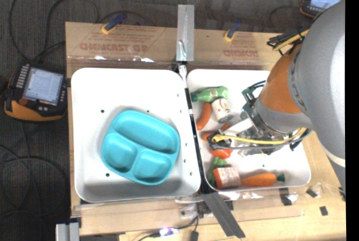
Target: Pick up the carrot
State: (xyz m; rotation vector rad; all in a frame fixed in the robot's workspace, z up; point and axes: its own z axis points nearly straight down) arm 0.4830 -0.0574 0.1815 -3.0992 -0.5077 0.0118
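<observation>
Jaws cannot be made out; the gripper (224,142) sits low among toys in the right bin (303,175). One carrot (259,180) lies near the front wall, beside one small bottle (226,177). One blue tray (141,146) rests in the left bin (90,88).

Two shallow white plastic bins side by side: left bin (84,122), right bin (297,170). In the left, a turquoise three-compartment plastic tray (140,146), sitting askew. In the right, near the dividing wall, a green-and-white bottle-like item (216,97), a small red pepper-like piece (203,116), and a small orange-labelled carton with a green top (224,176) at the front. Left of the bench, on the dark floor, an orange-cased handheld controller with a lit screen (38,91).
</observation>
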